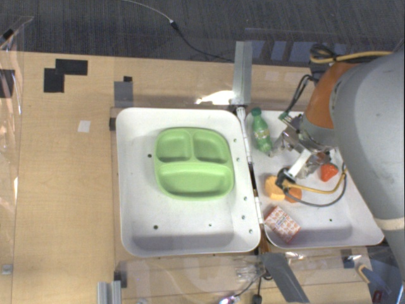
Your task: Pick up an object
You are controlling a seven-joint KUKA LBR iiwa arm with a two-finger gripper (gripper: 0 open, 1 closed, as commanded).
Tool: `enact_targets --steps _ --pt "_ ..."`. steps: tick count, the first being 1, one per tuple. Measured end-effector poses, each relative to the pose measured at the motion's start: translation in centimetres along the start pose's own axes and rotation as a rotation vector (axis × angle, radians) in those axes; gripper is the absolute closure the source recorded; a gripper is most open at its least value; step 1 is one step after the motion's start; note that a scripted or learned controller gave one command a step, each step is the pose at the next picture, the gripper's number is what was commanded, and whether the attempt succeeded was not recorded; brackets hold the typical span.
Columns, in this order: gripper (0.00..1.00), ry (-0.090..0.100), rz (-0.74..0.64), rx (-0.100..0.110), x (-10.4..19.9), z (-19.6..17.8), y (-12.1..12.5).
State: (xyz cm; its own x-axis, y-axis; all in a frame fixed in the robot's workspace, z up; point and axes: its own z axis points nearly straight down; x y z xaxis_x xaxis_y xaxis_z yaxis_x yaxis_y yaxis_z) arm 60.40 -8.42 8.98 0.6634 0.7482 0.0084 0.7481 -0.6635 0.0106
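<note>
My gripper (288, 141) hangs low over the right bin (329, 223), in its upper half. A green bottle (259, 130) lies just to its left, along the bin's left wall. Right of the gripper, close under the wrist, sits a small red object (328, 171). Lower down, a yellow block (273, 186) rests beside a small orange piece (294, 197). A red-and-white patterned box (281, 224) lies near the bin's front edge. I see nothing between the fingers.
The left bin (136, 189) holds a green divided plate (193, 163) at its middle. A metal post (243, 75) stands behind the wall between the two bins. The arm's grey body covers the right bin's right side.
</note>
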Motion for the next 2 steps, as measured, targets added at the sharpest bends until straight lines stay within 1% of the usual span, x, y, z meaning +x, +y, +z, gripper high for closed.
enact_targets --steps 1,2 --pt "0.00 -0.007 0.196 0.006 -1.6 -17.7 6.8" --pt "0.00 -0.010 0.354 0.009 -2.3 -2.9 9.8"
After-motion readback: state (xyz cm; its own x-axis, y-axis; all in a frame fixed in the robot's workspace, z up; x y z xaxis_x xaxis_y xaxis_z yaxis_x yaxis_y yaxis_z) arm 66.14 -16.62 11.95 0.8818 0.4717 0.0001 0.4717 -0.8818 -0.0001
